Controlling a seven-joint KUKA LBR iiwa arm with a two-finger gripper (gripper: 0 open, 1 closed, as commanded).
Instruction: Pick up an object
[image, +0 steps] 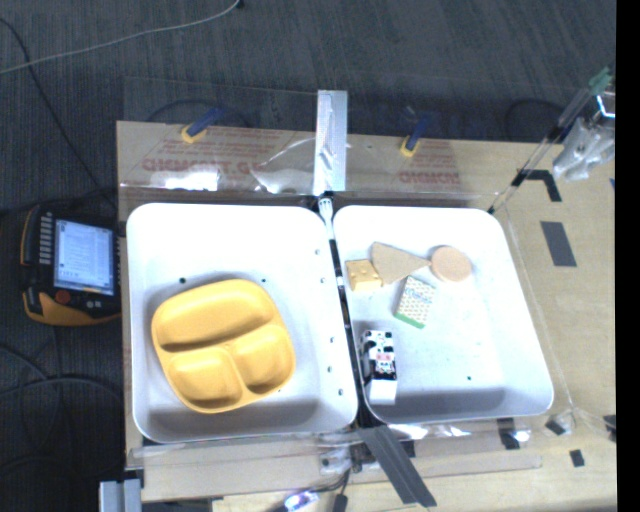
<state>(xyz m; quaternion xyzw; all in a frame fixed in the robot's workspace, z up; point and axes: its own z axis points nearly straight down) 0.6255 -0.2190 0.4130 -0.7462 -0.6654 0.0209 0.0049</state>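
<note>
Trouble, as I judge it, waits mostly in the right bin (500, 300), where every candidate for picking lies. The black-and-white box (378, 356) sits hard against the divider wall (340, 330) between the bins, with a small white block (383, 388) touching its near end; if I come down there, one side of my grip would likely strike the wall or nudge both pieces instead of closing on one. Farther back, the tan square block (362, 275), the tan wedge (398, 260) and the round wooden disc (451, 264) lie in a tight row, touching or nearly so (I cannot tell which), and the green-and-white patterned block (416, 301) rests just beside them. A descent into that cluster could push neighbours aside or catch two at once. The disc and wedge also look flat and low, so I expect them to slip out of a pinch.

The left bin (150, 400) holds a yellow divided tray (222, 343), broad and shallow, a poor thing to grasp except by its rim.

As for my own hand, I cannot tell whether it is wide, narrow or holding anything. The printing on the black-and-white box is too small to read, and the clear film (290, 170) behind the bins is hard to make out.
</note>
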